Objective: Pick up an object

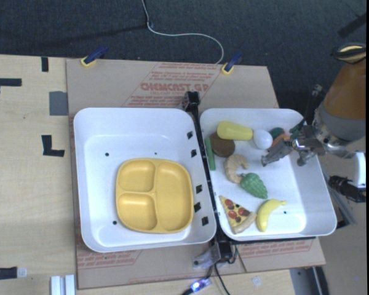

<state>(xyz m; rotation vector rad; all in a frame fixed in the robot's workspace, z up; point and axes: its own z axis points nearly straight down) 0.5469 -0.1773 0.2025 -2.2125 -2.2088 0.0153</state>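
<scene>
The right bin [307, 223] holds several toy foods: a yellow corn-like piece [234, 130], a brown kiwi [222, 145], a white egg [262, 139], a beige pastry [235, 167], a green leafy piece [254, 185], a pizza slice [235, 213] and a banana [268, 213]. A thin green stick [209, 154] lies along the bin's left wall. My gripper [287, 158] hovers over the right half of this bin, just right of the egg, open, with nothing between its fingers. A small orange and teal item [279, 134] sits partly hidden behind the gripper.
The left bin [92, 134] holds a yellow divided plate [154, 195]. Both bins rest on a cardboard sheet [166, 85]. A white cable [184, 35] runs across the dark floor behind. The arm's orange band [347, 91] stands at the right edge.
</scene>
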